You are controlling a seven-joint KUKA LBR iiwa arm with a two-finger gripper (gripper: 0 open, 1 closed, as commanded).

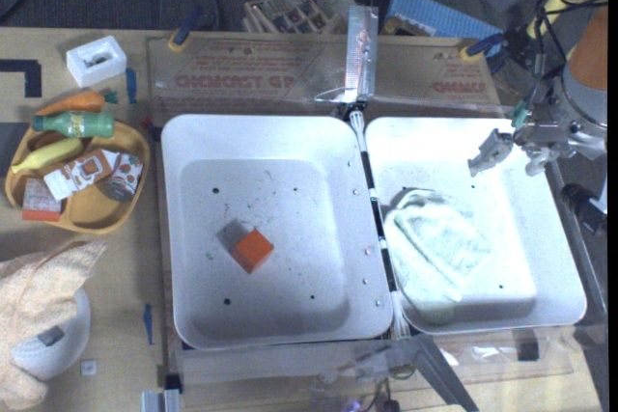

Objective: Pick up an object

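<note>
We see the arm (589,63) cut off at the right edge, so most of its body is lost to us, and its hand (509,152) hangs over the upper right part of the right bin (550,294). Its two fingers (486,154) stand spread wide apart with nothing between them, though their tips are small and blurred against the white bin floor. In that right bin lies a crumpled pale cloth (436,246), whitish with a faint green tint; its folds are hard to read and its near end runs up against the bin's front wall. The hand is above and to the right of the cloth, apart from it. The left bin (193,150) holds a small orange block (255,251) on its floor, a little left of centre and towards the front, with a dark grey patch just beside it that we cannot identify. Dark specks dot that bin's floor. To the left on the bench (116,304) sits a yellow bowl (97,212) heaped with toy food and packets, among them a green bottle (79,123); its contents overlap and several are too jumbled for us to name.
</note>
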